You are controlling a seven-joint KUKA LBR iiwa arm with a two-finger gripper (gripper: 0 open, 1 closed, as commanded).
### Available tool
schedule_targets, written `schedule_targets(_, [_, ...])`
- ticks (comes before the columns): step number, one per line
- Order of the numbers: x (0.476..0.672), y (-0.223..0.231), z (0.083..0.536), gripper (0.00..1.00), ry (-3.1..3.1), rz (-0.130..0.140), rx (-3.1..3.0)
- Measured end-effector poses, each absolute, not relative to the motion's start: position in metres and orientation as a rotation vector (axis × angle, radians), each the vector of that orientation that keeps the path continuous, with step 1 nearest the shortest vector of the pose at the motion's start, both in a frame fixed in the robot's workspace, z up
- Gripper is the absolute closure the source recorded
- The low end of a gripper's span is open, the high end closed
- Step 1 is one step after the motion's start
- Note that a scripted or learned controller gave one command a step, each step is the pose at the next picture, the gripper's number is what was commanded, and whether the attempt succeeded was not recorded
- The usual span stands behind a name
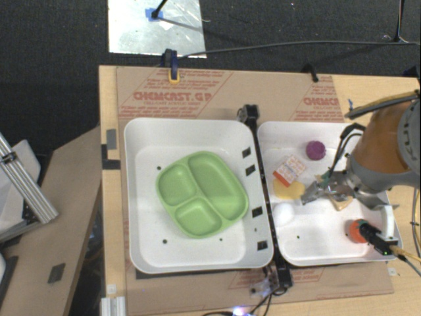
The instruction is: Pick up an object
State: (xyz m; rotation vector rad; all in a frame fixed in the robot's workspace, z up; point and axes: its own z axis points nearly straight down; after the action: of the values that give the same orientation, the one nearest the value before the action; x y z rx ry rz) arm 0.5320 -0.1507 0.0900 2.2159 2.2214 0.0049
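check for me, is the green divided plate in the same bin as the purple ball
No, the green divided plate lies in the left bin, while the purple ball sits in the right bin.

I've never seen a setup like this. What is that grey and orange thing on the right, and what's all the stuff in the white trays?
You are looking down at a slant from one fixed camera above a bench. The grey and orange thing is a robot arm reaching in from the right; its job is to pick up an object. Its hand hangs low over the right white bin, close to a yellow item. I cannot tell whether it grips anything. That bin also has a purple ball, a small red and white packet, a white object and an orange object. The left white bin has a green divided plate.
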Motion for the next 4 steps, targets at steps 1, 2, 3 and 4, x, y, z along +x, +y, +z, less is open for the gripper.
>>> schedule_targets(1, [0.535,-0.152,0.089,0.0,2.216,0.007,2.215])
schedule_targets(2, [0.536,-0.152,0.1,1.0,2.216,0.01,2.212])
schedule_targets(3, [0.534,-0.16,0.147,1.0,2.218,0.004,2.218])
schedule_targets(4, [0.53,-0.16,0.193,1.0,2.221,0.005,2.214])
